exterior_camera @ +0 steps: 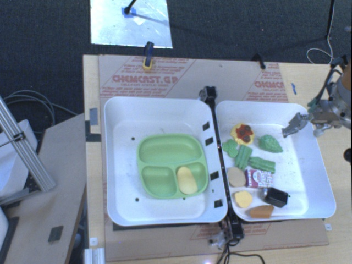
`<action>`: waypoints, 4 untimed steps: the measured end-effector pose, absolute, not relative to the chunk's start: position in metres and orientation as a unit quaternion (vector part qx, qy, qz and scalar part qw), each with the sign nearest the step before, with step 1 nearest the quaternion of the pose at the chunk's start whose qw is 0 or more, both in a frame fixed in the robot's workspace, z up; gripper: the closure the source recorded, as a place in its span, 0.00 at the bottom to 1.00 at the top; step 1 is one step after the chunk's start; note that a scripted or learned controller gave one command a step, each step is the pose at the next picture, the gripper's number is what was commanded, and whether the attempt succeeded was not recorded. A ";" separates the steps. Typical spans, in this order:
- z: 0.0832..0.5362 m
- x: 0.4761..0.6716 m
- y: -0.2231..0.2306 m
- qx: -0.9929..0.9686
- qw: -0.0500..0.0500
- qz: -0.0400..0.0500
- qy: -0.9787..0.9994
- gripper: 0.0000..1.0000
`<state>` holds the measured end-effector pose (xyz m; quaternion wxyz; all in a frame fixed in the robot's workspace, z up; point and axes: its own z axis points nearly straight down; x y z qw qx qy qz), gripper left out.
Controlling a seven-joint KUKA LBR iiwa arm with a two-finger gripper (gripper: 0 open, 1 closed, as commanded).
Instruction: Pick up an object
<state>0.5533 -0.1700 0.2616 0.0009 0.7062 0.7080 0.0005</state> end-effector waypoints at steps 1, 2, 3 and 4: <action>0.111 0.576 -0.173 0.706 -0.002 -0.001 0.708 0.00; 0.085 0.630 -0.168 0.704 0.001 0.000 0.710 0.00; 0.098 0.631 -0.167 0.705 0.003 0.003 0.710 1.00; 0.098 0.630 -0.167 0.705 0.002 0.002 0.710 0.00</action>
